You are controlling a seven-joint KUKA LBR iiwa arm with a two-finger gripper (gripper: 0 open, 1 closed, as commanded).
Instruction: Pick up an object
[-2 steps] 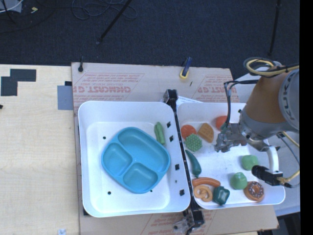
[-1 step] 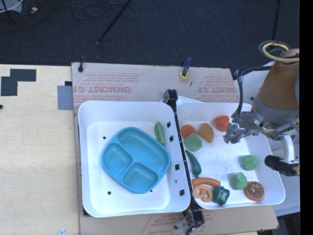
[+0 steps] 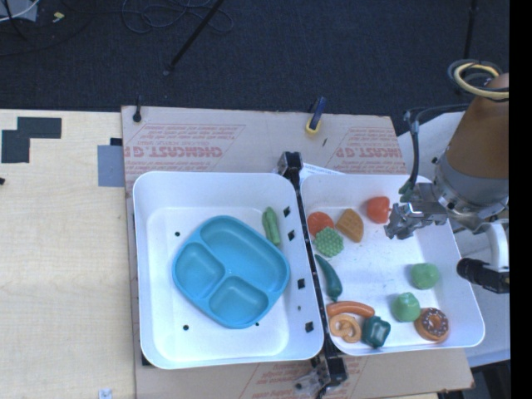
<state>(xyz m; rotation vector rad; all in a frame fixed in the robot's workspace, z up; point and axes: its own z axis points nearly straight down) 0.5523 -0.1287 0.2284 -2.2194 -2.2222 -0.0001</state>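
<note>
Objects for picking lie scattered in the right bin [image 3: 472, 327], and you have a wide choice. The gripper [image 3: 399, 223] hangs over that bin's upper right part, just beside a red piece [image 3: 378, 209]; you cannot tell from this view whether the fingers are apart or together, and nothing shows between them.

Risks, as judged from here:
- Red piece sits just beside the gripper and near the bin wall; a descent slightly off could nudge it against the wall or push it aside.
- Small rounded toys may roll or squirt out under a closing grip.
- Crowded pieces at the bin's lower edge touch each other; a grasp there could catch two or knock one away.

Right bin, contents:
- red piece, upper middle
- orange wedge [image 3: 350, 224] and orange-red round piece [image 3: 320, 223], near the divider
- green bumpy piece [image 3: 328, 242], just below those
- dark green long piece [image 3: 329, 279], along the left wall
- orange curled piece [image 3: 349, 319] touching a dark green pepper-like piece [image 3: 376, 332], lower edge
- two light green round pieces [image 3: 425, 275], [image 3: 406, 307], right of centre
- doughnut [image 3: 432, 324], lower right corner

Left bin [image 3: 154, 339], contents:
- blue divided plate [image 3: 230, 270], centre, its compartments bare
- green pod-shaped piece [image 3: 272, 225], beside the plate's upper right rim

Both bins rest on cardboard [image 3: 191, 144] laid over the counter [image 3: 58, 256].
</note>
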